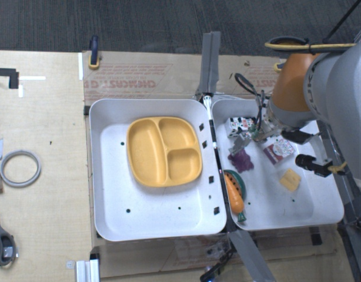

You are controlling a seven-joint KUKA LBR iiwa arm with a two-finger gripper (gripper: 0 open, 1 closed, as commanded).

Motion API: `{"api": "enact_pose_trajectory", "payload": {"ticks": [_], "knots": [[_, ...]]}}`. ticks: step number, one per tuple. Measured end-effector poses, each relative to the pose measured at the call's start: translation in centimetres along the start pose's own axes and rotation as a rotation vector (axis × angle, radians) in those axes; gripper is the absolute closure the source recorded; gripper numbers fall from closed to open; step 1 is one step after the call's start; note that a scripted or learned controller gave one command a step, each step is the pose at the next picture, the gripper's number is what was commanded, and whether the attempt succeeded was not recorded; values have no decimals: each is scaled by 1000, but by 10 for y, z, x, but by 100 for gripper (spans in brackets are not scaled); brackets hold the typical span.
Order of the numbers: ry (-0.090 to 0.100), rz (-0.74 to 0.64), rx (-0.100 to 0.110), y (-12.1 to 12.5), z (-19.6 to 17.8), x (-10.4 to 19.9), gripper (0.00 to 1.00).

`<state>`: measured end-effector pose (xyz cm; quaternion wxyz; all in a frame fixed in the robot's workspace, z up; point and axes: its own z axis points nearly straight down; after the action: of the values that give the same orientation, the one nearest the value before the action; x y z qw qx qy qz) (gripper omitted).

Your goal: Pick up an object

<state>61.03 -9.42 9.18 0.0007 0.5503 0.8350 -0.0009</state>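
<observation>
So we've got the grey arm's two-finger gripper point(255, 133) hanging low in the right white plastic bin point(321, 213), and honestly we can't tell how it's set or whether it has anything, since cables and the wrist crowd that spot. Right below the gripper sits a crumpled purple soft thing point(241, 159), probably the likeliest pick just because it's closest. Just beside the gripper toward the arm is a small red-and-white printed packet point(278, 150), lying flat, and further out that way a pale yellow spongy-looking block point(290, 180). Well below the gripper, an orange carrot-shaped toy point(234, 196) leans along the bin wall, tucked into the edge. Far off on the opposite side, a smooth yellow three-compartment plate point(164, 151) lies in the left white bin point(110, 216).
</observation>
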Motion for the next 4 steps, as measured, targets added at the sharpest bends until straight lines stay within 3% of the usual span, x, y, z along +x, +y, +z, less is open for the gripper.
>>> {"api": "enact_pose_trajectory", "payload": {"ticks": [1,2,3,4], "knots": [[26,213,42,29,1,-31,0],[10,473,23,32,-7,-34,0],[1,578,3,-11,1,-74,0],[1,610,2,-21,-33,-58,0]]}}
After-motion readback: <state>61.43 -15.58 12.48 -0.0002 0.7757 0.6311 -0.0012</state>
